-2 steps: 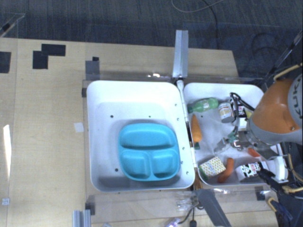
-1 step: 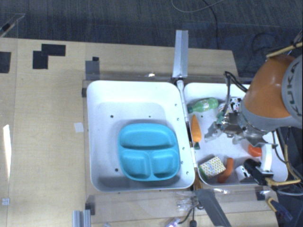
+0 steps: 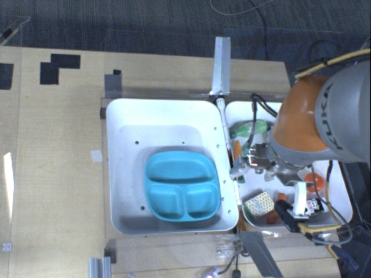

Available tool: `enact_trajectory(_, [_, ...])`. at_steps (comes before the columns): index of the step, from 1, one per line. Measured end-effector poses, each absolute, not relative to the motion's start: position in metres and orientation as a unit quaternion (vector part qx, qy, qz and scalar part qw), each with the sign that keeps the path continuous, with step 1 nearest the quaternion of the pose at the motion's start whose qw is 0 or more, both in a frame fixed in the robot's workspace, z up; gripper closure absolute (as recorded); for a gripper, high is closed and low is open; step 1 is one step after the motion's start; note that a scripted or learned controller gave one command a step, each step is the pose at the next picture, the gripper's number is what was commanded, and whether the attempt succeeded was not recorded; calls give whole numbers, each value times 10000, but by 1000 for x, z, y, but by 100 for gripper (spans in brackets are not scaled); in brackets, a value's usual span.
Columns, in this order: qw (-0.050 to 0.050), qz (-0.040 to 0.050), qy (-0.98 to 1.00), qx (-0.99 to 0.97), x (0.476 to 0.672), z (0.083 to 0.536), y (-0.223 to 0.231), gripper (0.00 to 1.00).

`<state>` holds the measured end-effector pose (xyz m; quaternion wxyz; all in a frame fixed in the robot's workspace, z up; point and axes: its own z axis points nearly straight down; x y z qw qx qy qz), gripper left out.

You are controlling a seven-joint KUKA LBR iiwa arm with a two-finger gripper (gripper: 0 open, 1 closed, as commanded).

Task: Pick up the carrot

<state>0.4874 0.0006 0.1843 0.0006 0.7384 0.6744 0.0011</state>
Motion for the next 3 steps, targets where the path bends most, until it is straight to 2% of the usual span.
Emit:
enact_trajectory(1, [9,8,6734,7393,542,184,5,0])
enact_trajectory(2, [10,12,5812,8138,539,213,13,0])
enact_trajectory(3, [12,18,5024,8646,521,271,-6,0])
